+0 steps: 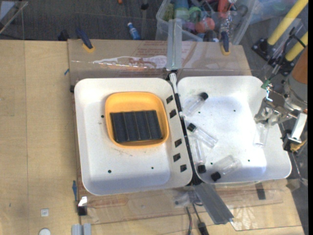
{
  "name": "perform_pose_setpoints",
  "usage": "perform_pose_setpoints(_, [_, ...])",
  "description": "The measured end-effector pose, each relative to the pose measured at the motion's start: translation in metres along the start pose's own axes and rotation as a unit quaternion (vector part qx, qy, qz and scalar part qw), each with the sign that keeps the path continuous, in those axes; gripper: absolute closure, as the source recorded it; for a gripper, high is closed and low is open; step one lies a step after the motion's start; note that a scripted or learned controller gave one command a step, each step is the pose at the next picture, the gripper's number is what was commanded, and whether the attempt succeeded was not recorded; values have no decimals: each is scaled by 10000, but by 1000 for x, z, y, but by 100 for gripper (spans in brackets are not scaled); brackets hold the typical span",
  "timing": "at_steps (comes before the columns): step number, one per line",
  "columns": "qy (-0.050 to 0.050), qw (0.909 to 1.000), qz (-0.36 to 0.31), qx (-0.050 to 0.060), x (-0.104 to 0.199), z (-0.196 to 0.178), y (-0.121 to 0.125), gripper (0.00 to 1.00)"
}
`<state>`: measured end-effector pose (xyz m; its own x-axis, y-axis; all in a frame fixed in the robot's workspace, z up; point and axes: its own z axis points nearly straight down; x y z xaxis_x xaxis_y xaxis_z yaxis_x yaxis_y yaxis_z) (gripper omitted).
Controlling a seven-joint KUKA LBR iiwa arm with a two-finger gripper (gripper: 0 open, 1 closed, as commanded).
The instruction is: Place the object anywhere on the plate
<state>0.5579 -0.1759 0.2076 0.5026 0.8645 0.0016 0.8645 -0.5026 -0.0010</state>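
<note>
Partly cropped gripper (278, 112) over right bin (244, 84), clear vials (203, 137) faint

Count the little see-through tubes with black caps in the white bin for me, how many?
4: tube near the back, tube mid-left, tube below it, tube at front. More may be hidden.

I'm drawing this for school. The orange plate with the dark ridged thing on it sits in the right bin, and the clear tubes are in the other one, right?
Nearly. The camera view shows the orange plate, carrying the dark ridged thing, in the left bin. The clear tubes lie in the right bin.
</note>
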Motion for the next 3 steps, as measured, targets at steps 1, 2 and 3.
perform_pose_setpoints(1, [-9, 9995, -313, -2, 40, 8, 36, 100])
perform_pose_setpoints(2, [-12, 9967, -806, -8, 65, 28, 71, 100])
perform_pose_setpoints(3, [-10, 9949, -1007, -3, 25, -78, 111, 100])
